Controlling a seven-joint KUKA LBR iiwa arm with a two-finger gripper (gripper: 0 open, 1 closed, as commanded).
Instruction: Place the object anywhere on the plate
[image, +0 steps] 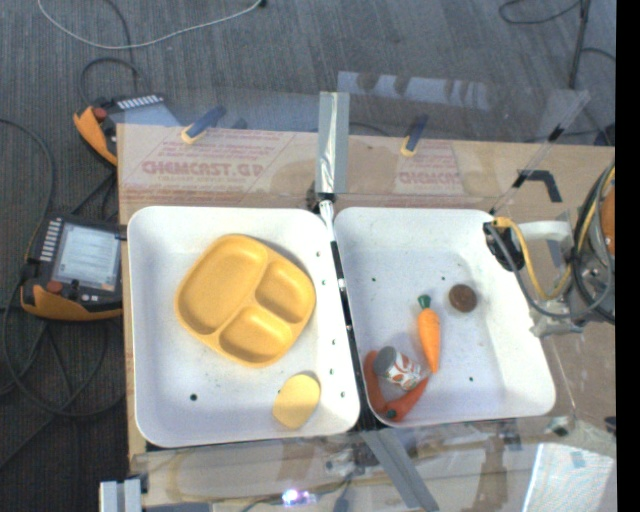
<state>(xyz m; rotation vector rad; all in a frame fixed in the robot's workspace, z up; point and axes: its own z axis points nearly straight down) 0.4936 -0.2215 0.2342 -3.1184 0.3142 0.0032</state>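
Dark grey carpet (250, 60) surrounds my bench, with loose cables trailing across it and a teach pendant (75, 268) lying at the left. Cardboard sheeting (220, 165) covers the bench top behind the two white bins. I see the left bin (150, 400) bearing a yellow divided plate (246, 298), tilted at an angle, with a pale yellow disc (297, 399) near the bin's front edge, apart from the plate. My right bin (500, 390) holds a toy carrot (429, 335), a small brown round piece (461, 297) just beside it, and a red-and-white object (397, 380) in the front left corner. At the right edge the arm (590, 265) sits over cables; I cannot tell the state of its gripper.
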